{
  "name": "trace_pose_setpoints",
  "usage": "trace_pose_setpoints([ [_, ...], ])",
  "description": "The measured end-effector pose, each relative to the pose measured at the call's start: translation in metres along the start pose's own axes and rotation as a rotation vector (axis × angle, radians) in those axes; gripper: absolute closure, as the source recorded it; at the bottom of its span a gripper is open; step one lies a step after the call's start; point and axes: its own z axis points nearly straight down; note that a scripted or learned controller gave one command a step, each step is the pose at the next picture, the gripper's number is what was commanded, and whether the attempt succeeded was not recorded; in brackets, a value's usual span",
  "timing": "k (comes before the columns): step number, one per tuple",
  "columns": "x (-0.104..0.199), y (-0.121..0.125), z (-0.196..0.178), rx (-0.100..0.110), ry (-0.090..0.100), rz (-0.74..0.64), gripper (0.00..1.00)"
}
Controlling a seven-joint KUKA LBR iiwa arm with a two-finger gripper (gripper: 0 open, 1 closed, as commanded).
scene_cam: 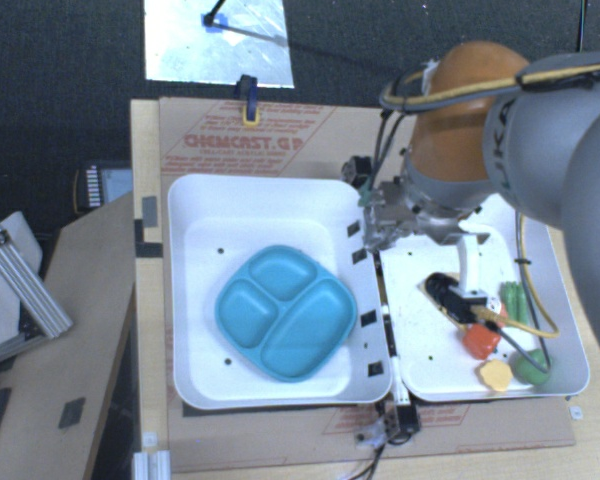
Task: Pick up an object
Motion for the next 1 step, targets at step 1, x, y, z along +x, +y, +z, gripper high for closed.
trace_pose_setpoints([
  [1,0.0505,0.0145,-0.0060,-0.003,0.001,0.000,1.00],
])
